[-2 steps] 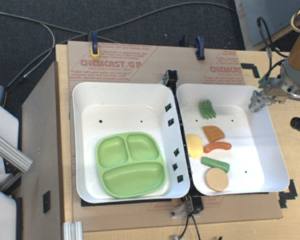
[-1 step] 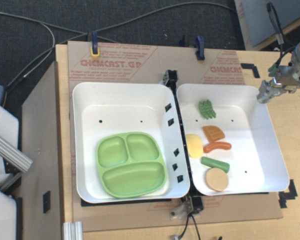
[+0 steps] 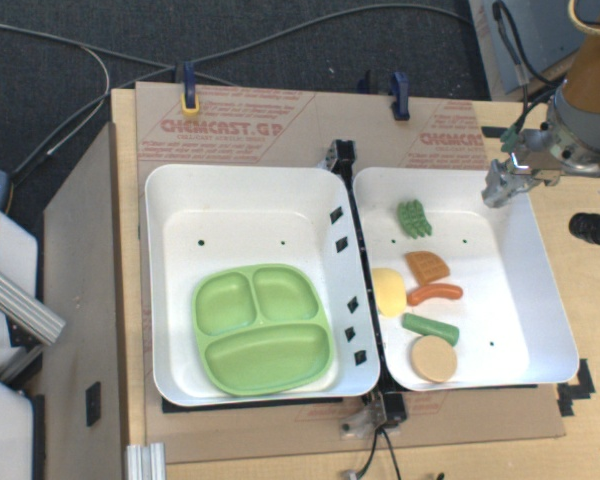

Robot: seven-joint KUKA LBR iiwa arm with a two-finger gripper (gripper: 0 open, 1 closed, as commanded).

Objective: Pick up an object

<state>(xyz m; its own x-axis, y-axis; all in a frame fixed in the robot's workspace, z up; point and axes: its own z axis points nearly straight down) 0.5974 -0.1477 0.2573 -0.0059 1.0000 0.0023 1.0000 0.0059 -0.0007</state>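
Note:
The right bin (image 3: 525, 268) holds several toy foods: a green broccoli-like piece (image 3: 413, 218), an orange waffle piece (image 3: 427, 266), a red sausage (image 3: 436, 293), a yellow lemon-like piece (image 3: 388, 291), a green pickle (image 3: 430, 327) and a round tan cookie (image 3: 434, 359). My gripper (image 3: 501, 183) hangs at the right bin's far right corner, above its rim, well to the right of the broccoli piece. Nothing shows between its fingers.
The left bin (image 3: 170, 268) holds a green divided plate (image 3: 263, 326). A black divider with clips (image 3: 352, 268) runs between the bins. Clamps (image 3: 190, 90) hold the cardboard base at the back. Cables lie on the dark floor behind.

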